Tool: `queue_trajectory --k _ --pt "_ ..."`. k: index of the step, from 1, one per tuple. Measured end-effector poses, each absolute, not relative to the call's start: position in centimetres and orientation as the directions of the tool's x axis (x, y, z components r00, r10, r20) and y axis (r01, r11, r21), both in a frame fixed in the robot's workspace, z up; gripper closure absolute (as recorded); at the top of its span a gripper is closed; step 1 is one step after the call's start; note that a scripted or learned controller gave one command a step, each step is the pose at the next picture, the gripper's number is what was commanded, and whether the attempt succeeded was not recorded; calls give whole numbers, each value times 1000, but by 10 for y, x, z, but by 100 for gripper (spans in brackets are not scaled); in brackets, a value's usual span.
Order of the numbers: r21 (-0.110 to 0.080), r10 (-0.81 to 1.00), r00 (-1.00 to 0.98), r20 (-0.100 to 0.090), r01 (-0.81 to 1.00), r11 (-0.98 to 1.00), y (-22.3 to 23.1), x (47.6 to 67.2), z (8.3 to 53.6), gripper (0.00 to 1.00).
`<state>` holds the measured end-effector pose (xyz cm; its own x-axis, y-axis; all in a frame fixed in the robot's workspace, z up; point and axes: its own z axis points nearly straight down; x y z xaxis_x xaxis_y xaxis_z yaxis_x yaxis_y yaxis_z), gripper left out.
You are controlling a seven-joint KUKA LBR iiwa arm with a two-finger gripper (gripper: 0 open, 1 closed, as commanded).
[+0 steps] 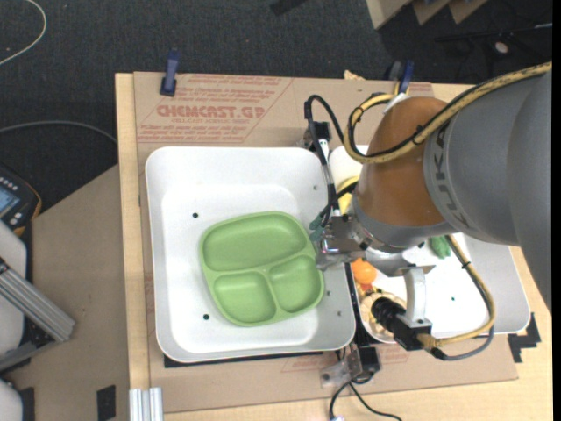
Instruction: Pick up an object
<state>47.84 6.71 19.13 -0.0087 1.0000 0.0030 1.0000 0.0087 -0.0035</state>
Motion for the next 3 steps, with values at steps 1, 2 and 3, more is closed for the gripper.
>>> queue_trajectory --k 1,2,3 --pt "20 1000 -4 5 1000 4 76 492 357 100" --pt "-5 1000 6 -1 1000 -6 21 478 317 100" --pt "1 1000 -10 2 1000 10 121 479 313 100"
